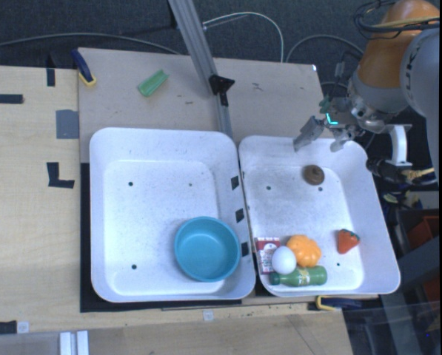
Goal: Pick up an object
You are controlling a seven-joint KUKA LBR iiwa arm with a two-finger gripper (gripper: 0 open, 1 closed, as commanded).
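Even, diffuse overhead illumination; no hard-edged shadows. The two white bins, left bin [117, 154] and right bin [369, 198], are the brightest areas, nearly washed out, with fine speckle on their floors. A soft, short shadow lies under the blue bowl [206, 248] at its lower edge. The wooden surface [28, 198] is moderately lit; the dark floor [58, 13] at top shows little detail. Overall sharpness is low, with slight softness and coarse grain. The orange band [398, 28] carries a mild highlight. The pincer [323, 134] appears somewhat blurred.
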